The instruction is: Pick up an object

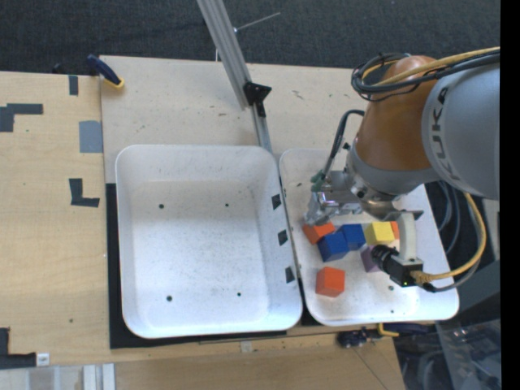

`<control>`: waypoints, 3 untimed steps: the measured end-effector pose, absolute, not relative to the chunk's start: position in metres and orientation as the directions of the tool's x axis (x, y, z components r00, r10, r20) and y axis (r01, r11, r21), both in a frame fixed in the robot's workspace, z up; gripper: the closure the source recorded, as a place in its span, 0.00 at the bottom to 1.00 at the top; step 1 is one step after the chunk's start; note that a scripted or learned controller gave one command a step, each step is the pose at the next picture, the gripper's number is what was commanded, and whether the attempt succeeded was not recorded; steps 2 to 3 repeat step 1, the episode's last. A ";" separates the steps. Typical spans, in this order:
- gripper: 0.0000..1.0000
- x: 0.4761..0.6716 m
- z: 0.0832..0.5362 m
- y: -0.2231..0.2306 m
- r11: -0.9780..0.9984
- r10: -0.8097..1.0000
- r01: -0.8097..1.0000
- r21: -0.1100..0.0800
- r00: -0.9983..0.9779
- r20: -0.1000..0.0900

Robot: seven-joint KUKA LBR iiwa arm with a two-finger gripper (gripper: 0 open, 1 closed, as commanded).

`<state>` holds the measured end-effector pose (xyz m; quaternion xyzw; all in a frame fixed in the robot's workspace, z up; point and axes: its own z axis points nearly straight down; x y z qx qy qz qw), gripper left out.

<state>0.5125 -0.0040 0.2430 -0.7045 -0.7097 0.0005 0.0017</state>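
The right bin [431, 299] holds a cluster of small blocks. A small orange block [319, 232] lies at the cluster's left, touching a blue block [343, 241]. To their right sits a yellow block [380, 233], and a purple piece [370, 257] is just below it. A separate orange cube [330, 282] rests nearer the front rim. My gripper [318, 214] hangs low over the left end of the cluster, right above the small orange block. The grey and orange arm covers the back right of this bin.
The left bin [130, 218] stands beside the right one, and their rims meet at the middle. A slanted metal pole [231, 51] rises behind the bins. A black cable connector [398, 268] hangs from the arm over the right bin.
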 end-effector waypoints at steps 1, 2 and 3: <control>1.00 0.501 0.232 0.056 0.007 1.000 1.000 -0.004 -0.007 0.002; 1.00 0.501 0.232 0.056 0.007 1.000 1.000 -0.004 -0.007 0.002; 1.00 0.501 0.232 0.056 0.007 1.000 1.000 -0.004 -0.007 0.002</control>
